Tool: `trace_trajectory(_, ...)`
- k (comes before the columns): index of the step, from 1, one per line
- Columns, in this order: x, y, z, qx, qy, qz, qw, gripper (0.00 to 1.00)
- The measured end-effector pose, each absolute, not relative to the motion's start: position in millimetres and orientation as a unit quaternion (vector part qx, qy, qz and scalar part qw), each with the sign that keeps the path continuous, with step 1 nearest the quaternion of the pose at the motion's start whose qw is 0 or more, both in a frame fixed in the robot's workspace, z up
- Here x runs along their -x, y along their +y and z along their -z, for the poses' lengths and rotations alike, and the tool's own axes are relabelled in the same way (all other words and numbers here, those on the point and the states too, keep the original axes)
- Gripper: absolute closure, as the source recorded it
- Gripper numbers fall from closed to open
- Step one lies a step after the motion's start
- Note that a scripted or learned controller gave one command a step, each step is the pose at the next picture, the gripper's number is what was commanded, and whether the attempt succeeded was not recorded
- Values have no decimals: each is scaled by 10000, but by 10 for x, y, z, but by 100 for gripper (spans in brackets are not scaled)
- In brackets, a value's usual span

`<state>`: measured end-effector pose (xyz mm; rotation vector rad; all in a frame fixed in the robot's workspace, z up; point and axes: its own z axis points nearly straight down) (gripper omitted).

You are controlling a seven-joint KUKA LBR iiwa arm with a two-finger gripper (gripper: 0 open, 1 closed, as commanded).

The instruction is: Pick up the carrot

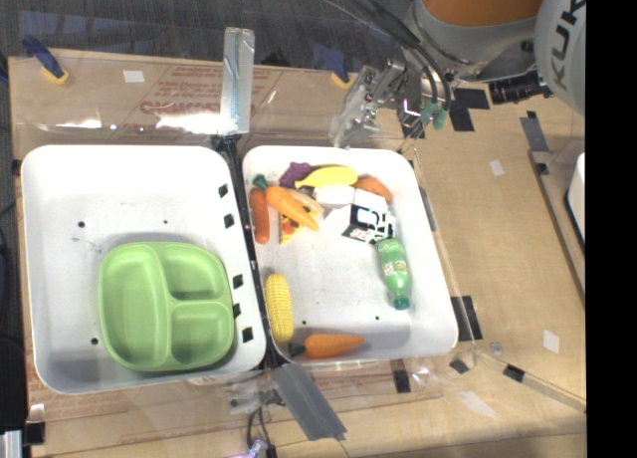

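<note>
In the camera view, the orange plastic toy carrot (333, 345) is seen lying flat, with its green top to the left, just beside the near wall of the right shallow white bin (426, 247). It is judged to be light, stiff and smooth, so some slipping is to be expected; the thick middle of its body is judged the best place to take hold, with the fingers set across its short width. Little room is left on its near side by the bin wall, and the yellow toy corn cob (279, 307) lies close at its left end. Open bin floor is found on its far side. The gripper (370, 113) is seen high above the bin's far rim, well apart from the carrot; it appears released, though blur prevents certainty.
</note>
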<state>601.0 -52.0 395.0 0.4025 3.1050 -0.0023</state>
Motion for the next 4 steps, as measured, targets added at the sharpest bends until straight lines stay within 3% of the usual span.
trace_trajectory(1,-5528,-564,-2713,347,9994,-3,-28,100)
trace_trajectory(2,-5533,-564,-2725,347,9994,-2,-15,0)
trace_trajectory(3,-5825,-640,-1844,53,10000,-7,-64,0)
trace_trajectory(4,-5813,-963,-1030,95,9999,-9,-51,0)
